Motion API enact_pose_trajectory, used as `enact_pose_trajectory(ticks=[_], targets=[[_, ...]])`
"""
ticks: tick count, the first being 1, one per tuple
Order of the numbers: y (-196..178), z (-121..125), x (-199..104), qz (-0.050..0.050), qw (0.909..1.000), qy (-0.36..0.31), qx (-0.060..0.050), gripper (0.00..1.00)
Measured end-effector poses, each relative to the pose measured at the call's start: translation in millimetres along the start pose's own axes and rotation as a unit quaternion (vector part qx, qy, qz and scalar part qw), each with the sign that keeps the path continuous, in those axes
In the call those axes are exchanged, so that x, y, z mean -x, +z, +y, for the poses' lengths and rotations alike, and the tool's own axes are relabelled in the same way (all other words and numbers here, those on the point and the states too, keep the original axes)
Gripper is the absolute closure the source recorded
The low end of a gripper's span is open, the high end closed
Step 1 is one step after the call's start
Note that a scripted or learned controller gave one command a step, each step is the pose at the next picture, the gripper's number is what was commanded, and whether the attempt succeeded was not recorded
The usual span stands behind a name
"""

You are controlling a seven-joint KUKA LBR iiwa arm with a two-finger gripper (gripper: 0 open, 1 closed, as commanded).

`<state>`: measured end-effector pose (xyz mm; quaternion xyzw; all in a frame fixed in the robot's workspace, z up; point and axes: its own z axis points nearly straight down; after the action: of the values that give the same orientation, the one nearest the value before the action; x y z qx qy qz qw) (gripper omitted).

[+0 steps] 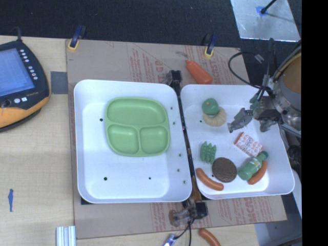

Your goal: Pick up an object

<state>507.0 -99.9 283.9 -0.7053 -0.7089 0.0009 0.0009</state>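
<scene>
Camera view. Landmark for all entries: the right bin (231, 190).

Item, claw (254, 118): we find it over the bin's upper right part, reaching in from the right, its two dark fingers spread apart with nothing between them. Released, then.

Item, candidates for the pick, all inside the right bin: a red-and-white packet (248, 144) just below the claw; a green-topped piece on a tan disc (212, 111) toward the upper middle; a green ridged block (207, 151) near the left wall; a brown round disc (224, 169) and a sausage (209, 179) by the lower wall; a green bottle (253, 166) touching an orange piece at lower right.

Step in hand, by our judgement: approach, no grasp yet made. The packet lies nearest; the next move would call for lowering over it and closing.

Edges and room: the packet stands apart from its neighbours, so we judge space for the fingers. The bottle group crowds the lower right wall, where room is tight.

Item, left bin (84, 152), beside the right bin: bears a green divided tray (137, 125).
</scene>
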Motion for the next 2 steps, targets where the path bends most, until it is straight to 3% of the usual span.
enact_pose_trajectory(ticks=[1,2], targets=[[185,117,-7,-0.002,1.0,-0.002,0.006,0.0],[191,148,21,-0.001,1.0,0.001,0.001,0.0]])
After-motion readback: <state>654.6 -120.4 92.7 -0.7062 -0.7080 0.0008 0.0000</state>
